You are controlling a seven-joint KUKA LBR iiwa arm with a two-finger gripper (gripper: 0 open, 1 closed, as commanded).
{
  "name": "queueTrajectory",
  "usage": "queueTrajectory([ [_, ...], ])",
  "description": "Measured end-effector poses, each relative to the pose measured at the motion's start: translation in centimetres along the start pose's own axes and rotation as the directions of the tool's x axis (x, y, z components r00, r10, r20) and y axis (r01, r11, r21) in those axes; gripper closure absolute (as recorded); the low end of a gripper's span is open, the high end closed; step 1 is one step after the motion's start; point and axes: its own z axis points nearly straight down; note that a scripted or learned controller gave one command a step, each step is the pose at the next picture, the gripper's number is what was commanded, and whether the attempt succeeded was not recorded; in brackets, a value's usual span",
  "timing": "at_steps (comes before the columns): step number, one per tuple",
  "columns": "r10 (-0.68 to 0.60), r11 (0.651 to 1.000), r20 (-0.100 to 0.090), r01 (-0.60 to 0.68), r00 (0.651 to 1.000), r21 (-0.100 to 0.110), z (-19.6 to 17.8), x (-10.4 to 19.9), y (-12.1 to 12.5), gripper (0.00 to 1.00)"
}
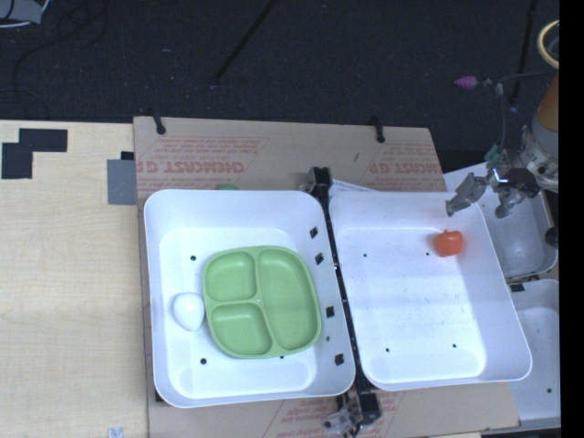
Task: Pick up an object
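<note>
A small orange-red object [447, 243] lies in the right bin [429, 354], near its far right corner. My gripper [480, 204] hovers just above and to the right of it, over the bin's far right rim. Its two fingers are spread open with nothing between them. In the left bin [173, 372] a green plate [262, 301] with three compartments lies flat, and a white egg-shaped object [189, 311] rests against its left edge.
The two bins stand on a cardboard sheet [274, 158], joined by a black divider [330, 281]. A wooden bench top [64, 281] extends to the left. A metal tray [525, 245] sits just right of the right bin, under the arm.
</note>
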Motion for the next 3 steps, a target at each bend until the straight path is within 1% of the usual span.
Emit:
queueTrajectory([
  [1,-0.002,1.0,0.003,0.002,1.0,-0.013,-0.8,0.0,0.2,0.0],
  [2,-0.003,1.0,0.001,0.003,1.0,-0.007,5.2,0.4,-0.6,0.0],
  [3,-0.002,1.0,0.001,0.002,1.0,-0.006,11.4,0.0,-1.0,0.0],
])
